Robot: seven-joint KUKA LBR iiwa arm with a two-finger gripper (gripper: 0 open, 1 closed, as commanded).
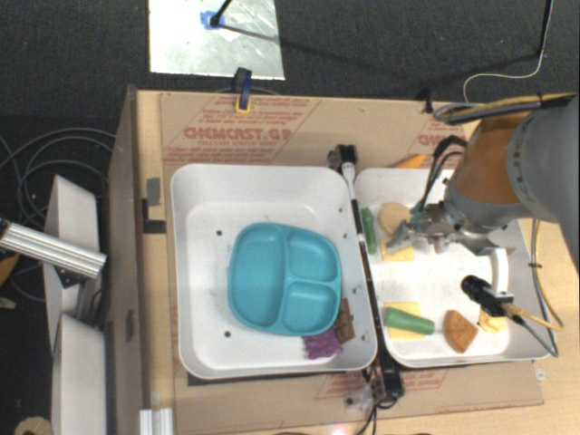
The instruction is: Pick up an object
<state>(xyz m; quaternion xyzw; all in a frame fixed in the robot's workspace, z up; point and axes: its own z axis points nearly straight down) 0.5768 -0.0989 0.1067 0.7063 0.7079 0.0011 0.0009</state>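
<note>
Grey arm (pixel 535 161), orange band above the wrist: enters from 3 o'clock and bends down over the right bin. Jaws sit low in that bin's 10 o'clock sector. Whether they stand apart or together cannot be told.

Tabletop (pixel 272 125): brown board with red lettering, carrying both bins.

Left bin (pixel 204 207): white, shallow.
- Teal plate (pixel 281 279): three compartments, lying near the bin's centre, a little toward 5 o'clock.
- Purple scrap (pixel 319 344): at the plate's 5 o'clock, touching its rim.
- Brown piece (pixel 345 323): at the plate's 4 o'clock, against the bin wall.

Right bin (pixel 435 279): white, shallow, holding the loose objects for picking.
- Green stick (pixel 368 227): lies along the wall at 9 o'clock.
- Green-and-yellow piece (pixel 408 320): at 7 o'clock, lying flat.
- Tan disc (pixel 393 216): at 10 o'clock, just beside the jaws (contact cannot be judged).
- Orange-brown lump (pixel 460 331): at 6 o'clock, near the front wall.
- Yellow block (pixel 399 251): at 9 o'clock, directly below the tan disc and close under the jaws.
- Small yellow bit (pixel 492 323): at 5 o'clock, just beside the orange-brown lump.
</note>
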